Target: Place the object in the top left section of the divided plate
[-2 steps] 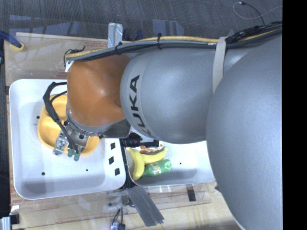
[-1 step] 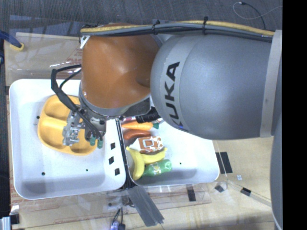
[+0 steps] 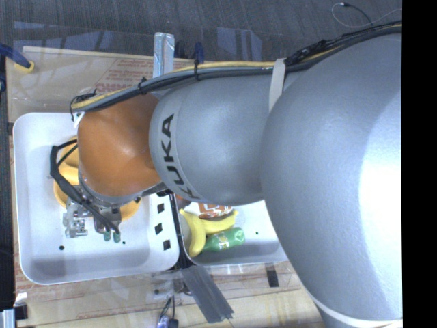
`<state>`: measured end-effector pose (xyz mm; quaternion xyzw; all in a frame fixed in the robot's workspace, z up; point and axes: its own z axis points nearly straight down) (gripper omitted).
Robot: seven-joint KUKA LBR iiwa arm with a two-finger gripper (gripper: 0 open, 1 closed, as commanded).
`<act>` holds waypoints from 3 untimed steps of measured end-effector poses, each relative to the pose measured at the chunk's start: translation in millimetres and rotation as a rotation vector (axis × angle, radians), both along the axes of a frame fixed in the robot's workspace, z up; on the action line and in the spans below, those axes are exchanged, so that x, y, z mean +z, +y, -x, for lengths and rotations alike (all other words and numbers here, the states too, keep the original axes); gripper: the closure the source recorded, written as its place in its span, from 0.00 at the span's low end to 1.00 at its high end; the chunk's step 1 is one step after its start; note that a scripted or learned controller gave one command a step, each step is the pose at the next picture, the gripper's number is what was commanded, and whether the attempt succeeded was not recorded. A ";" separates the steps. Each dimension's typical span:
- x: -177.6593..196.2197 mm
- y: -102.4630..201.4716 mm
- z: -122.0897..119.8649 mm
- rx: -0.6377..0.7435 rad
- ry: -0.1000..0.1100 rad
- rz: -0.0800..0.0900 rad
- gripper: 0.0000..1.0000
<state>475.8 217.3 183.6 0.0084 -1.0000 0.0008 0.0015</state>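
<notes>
**Arm low over the left bin**

While the arm (image 3: 273, 142) reaches in from three o'clock, its gripper (image 3: 95, 227) hangs over the left bin (image 3: 34, 251); open or closed cannot be told. A yellow plate (image 3: 65, 193) edge peeks out at its ten o'clock. At three o'clock, a banana (image 3: 194, 231) and green object (image 3: 229, 240) lie in the right bin (image 3: 266, 251).

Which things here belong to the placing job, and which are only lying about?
Belong to the job:
- gripper, over the left bin
- yellow plate, mostly hidden under the arm

Lying about, in the right bin:
- banana
- green object
</notes>
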 end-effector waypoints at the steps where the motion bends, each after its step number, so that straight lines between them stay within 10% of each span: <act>1: 51.7 1.3 -2.7 0.188 -0.005 -0.002 1.00; 2: 0.5 1.4 -12.6 0.234 -0.001 -0.001 1.00; 3: 62.2 -10.4 -12.5 0.240 -0.006 -0.002 1.00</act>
